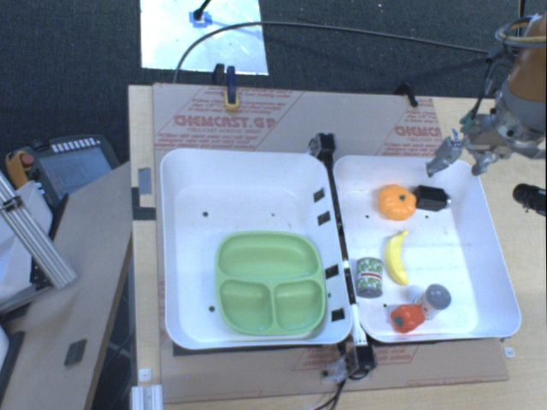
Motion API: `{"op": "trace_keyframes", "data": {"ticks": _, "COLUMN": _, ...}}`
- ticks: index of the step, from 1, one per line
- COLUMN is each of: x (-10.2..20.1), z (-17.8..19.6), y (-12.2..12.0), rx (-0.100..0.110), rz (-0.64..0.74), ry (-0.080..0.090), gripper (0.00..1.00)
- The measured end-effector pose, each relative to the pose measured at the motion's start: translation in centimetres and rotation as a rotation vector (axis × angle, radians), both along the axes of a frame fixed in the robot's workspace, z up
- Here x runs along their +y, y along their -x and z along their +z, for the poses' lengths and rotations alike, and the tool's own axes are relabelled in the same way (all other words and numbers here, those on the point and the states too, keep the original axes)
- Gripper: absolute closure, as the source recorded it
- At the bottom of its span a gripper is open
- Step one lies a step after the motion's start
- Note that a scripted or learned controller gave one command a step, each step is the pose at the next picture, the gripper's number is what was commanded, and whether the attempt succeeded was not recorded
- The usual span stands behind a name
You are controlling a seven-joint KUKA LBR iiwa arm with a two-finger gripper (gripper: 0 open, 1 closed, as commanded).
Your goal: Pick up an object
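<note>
The right bin (496, 254) holds an orange fruit (397, 202), a small black block (431, 198) touching its right side, a yellow banana (397, 257), a small green-labelled can (369, 277), a red toy vegetable (408, 317) and a grey round piece (437, 297) beside it. My gripper (462, 159) hangs over the bin's far right corner, above and to the right of the black block. Its two fingers are spread apart with nothing between them.
The left bin (188, 229) holds a green divided plate (270, 282) towards its near side. A black divider strip (335, 229) runs between the two bins. Cardboard lies under both bins, and a grey table with a pendant (73, 171) stands at the left.
</note>
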State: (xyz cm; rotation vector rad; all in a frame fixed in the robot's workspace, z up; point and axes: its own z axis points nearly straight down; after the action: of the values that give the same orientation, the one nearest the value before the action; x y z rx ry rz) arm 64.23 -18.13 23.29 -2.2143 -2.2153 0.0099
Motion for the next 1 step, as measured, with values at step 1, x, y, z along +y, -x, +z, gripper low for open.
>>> {"op": "trace_keyframes", "data": {"ticks": 1, "x": 0.07, "z": 0.85, "y": -0.25, "rx": -0.013, "rz": 0.003, "ry": 0.003, "gripper": 0.00}}
